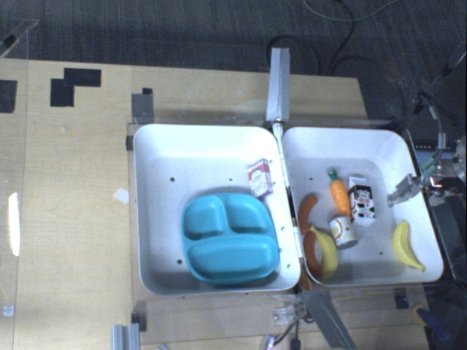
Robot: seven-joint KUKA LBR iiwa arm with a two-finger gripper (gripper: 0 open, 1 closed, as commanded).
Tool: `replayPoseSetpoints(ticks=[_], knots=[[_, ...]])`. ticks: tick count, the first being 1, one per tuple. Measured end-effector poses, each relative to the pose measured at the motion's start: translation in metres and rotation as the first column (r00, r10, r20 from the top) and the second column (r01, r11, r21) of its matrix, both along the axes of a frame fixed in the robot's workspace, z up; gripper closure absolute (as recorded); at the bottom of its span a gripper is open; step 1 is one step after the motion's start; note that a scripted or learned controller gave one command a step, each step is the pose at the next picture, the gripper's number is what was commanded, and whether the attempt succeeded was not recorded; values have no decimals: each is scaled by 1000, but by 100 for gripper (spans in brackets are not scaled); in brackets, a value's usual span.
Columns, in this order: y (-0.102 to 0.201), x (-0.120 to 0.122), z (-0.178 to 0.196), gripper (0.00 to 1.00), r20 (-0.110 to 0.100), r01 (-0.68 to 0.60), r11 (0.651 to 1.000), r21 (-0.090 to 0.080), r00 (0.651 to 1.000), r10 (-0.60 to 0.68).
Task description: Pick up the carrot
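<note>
Camera view: carrot (339, 195) lying in the right bin (379, 141), green top pointing away, just left of a small white carton (361, 203) with dark print too blurred to read. Below the carrot, a small can (343, 232), label illegible. Left of the carrot, a red sausage (307, 208). Well right of the carrot, gripper (408, 188) at the bin's rim, partly cut off; grasp state impossible to tell.
</note>
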State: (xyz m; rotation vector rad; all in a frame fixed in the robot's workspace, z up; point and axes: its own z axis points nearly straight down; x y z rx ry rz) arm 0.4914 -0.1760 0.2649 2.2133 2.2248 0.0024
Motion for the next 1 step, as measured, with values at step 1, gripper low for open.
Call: replayPoseSetpoints(ticks=[1], knots=[[18, 73, -160, 0, 1, -350, 937, -1, 937, 350]])
